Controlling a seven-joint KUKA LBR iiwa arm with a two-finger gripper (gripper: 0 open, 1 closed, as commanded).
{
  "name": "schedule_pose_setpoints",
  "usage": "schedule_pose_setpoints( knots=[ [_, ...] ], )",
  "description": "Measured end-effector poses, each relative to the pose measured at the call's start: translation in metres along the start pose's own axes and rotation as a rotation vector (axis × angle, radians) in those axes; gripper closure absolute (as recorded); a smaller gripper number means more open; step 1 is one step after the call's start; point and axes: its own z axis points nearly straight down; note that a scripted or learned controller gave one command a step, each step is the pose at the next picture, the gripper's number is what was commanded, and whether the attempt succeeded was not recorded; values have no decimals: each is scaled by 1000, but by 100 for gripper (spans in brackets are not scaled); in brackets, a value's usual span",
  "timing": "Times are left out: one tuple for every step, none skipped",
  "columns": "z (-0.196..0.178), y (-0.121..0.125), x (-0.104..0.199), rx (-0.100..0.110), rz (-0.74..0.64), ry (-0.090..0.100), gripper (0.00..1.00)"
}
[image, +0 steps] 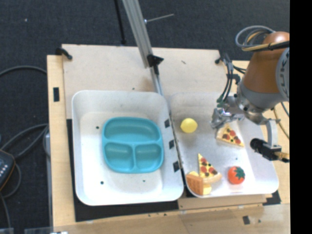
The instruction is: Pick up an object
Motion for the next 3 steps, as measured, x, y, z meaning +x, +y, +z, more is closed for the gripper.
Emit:
schedule_pose_setpoints(
  knots=[
    [-43,2,-1,0,0,0,100],
    [-48,22,53,4,-4,3,100],
    [-38,30,108,8,-4,2,100]
  ],
)
